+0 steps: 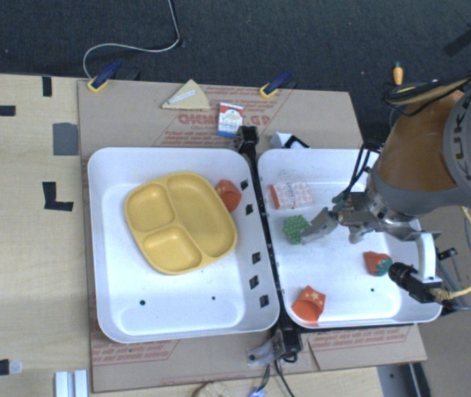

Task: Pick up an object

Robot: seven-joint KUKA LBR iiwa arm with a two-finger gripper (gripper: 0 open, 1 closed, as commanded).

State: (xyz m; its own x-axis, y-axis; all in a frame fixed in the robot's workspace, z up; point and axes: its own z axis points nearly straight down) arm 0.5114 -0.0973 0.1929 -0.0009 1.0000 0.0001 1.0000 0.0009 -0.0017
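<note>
Two shallow white bins are sitting side by side on a table, seen from above. The left bin [103, 246] is holding a yellow divided plate [181, 222] and a small orange piece [230, 195]. The right bin [334, 321] is holding a green toy [295, 228], a pink-and-white packet [290, 194], and two orange-red pieces [309, 303] [377, 263]. The grey and orange arm is reaching in from the right, with its tool [338, 228] hanging just beside the green toy, fingers spread and grasping nothing. The likely risk: one finger is lying so near the toy that closing could nudge it aside rather than trap it.
</note>
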